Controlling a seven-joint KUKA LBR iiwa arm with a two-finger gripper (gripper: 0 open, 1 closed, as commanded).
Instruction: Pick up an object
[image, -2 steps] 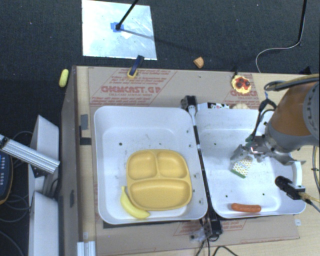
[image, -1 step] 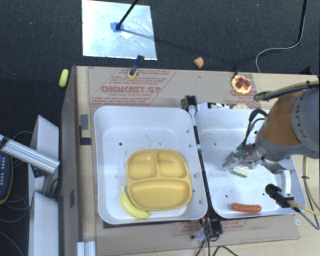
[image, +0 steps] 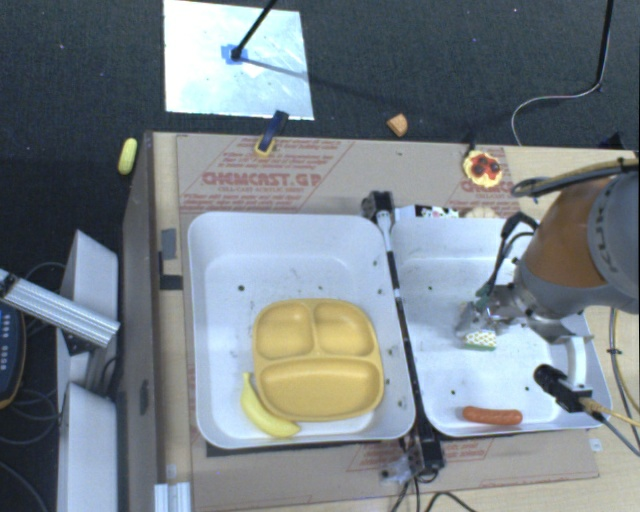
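Observation:
In the right bin (image: 440, 270) my gripper (image: 478, 322) reaches in from the right, low over the bin floor. A small pale, speckled object (image: 482, 339) lies right under its tip, touching or nearly so. An orange-red sausage (image: 492, 416) lies near the right bin's front edge, well apart from the gripper. In the left bin (image: 230, 250) sits a yellow divided plate (image: 318, 358) with a yellow banana (image: 262, 412) beside its front left corner.
The arm's orange and grey body (image: 585, 250) hangs over the right bin's right side. A black divider (image: 395, 300) runs between the bins. A small orange item (image: 484, 167) and a yellow-blue clip (image: 269, 133) rest on the cardboard behind the bins.

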